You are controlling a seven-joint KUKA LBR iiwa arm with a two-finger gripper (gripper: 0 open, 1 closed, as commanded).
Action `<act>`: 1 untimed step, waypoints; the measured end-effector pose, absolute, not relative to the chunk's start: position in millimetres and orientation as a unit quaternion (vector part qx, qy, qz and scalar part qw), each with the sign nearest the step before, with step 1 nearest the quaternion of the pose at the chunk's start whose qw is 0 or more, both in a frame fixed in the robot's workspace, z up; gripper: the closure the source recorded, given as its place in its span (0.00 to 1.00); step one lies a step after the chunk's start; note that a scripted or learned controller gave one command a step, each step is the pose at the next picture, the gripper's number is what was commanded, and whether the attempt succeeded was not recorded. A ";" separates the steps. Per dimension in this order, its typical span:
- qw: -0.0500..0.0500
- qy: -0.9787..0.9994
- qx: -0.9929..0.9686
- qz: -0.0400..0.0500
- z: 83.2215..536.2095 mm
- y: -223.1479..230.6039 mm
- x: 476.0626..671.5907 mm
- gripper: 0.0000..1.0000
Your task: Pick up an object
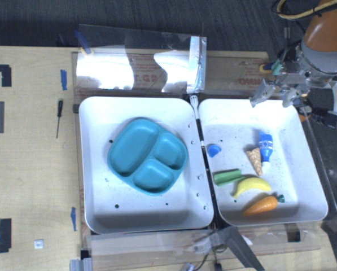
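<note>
- Gripper (276,95) hovers over the right bin's (236,113) far edge, near its far-right corner; fingers look spread w/ nothing between them.
- Pickable stuff sits toward the bin's near edge: banana (251,186), carrot (262,204), green pepper (227,176), cone (254,160), blue-white tube (265,146).
- Risk: items packed close, so a descent could nudge a neighbour & close on nothing.
- Left bin (95,151): blue tray (148,154), prob too wide to pinch.
</note>
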State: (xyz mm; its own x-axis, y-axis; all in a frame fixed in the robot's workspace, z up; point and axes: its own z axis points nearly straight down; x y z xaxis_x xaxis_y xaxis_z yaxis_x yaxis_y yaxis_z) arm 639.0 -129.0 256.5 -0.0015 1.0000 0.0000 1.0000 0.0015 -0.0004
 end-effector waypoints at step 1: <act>0.006 -0.747 -0.664 0.004 102.2 -138.1 629.8 0.00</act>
